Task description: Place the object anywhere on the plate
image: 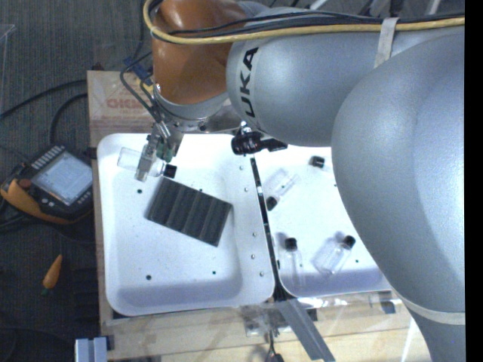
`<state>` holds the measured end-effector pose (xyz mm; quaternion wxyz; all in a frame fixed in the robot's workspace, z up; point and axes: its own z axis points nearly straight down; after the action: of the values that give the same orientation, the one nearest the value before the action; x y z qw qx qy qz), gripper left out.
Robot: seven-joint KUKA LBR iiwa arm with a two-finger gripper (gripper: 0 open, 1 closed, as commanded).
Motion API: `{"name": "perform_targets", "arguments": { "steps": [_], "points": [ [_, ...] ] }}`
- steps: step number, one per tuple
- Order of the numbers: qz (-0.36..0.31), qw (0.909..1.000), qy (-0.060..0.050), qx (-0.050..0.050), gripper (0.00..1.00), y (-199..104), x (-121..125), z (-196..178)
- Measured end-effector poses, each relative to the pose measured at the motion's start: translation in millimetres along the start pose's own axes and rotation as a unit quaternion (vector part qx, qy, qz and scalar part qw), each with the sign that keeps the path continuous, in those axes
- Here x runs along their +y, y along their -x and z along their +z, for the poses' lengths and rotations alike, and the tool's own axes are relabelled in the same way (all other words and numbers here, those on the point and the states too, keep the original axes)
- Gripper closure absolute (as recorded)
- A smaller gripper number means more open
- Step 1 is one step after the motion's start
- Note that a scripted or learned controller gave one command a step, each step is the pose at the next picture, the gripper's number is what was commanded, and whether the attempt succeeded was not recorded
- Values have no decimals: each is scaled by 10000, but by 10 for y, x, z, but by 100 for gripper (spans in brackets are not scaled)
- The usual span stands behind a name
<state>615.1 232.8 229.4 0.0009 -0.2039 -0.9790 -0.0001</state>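
The arm (339, 111) enters from the right and spans both bins, with its orange band (189, 40) above the far edge of the left bin (128, 277). The gripper (151, 161) hangs below the band, over the far left corner of that bin.

A clear vial (139, 159) with a black cap (169, 170) lies across the fingertips, roughly level, with its cap end toward the bin centre. The fingers pinch the vial.

The plate (189, 213) is a dark, ribbed rectangle. It lies flat on the left bin floor, turned at a slant, near the bin centre. The vial is just beyond the plate's far corner and does not overlap it. Whether the vial touches the bin floor cannot be told.

The right bin (302, 281) holds further clear vials with black caps:
- one vial (278, 183) near the divider, at the far end;
- one vial (332, 253) near the front, beside the arm;
- one vial (290, 247) near the divider, partly indistinct;
- a loose black cap (317, 161) near the far wall.

A pendant (53, 181) with a lit screen lies on the floor left of the bench. A small orange tool (51, 271) lies nearer the front.
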Motion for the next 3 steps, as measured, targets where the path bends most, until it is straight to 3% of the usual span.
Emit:
{"name": "perform_targets", "arguments": {
  "steps": [1,2,3],
  "points": [
    [-1412,9900,12,-23,100,310,138,-1234],
    [-3554,9347,18,-27,100,229,113,-2058],
    [-5578,8299,20,-29,100,484,224,-2054]
  ]
}}
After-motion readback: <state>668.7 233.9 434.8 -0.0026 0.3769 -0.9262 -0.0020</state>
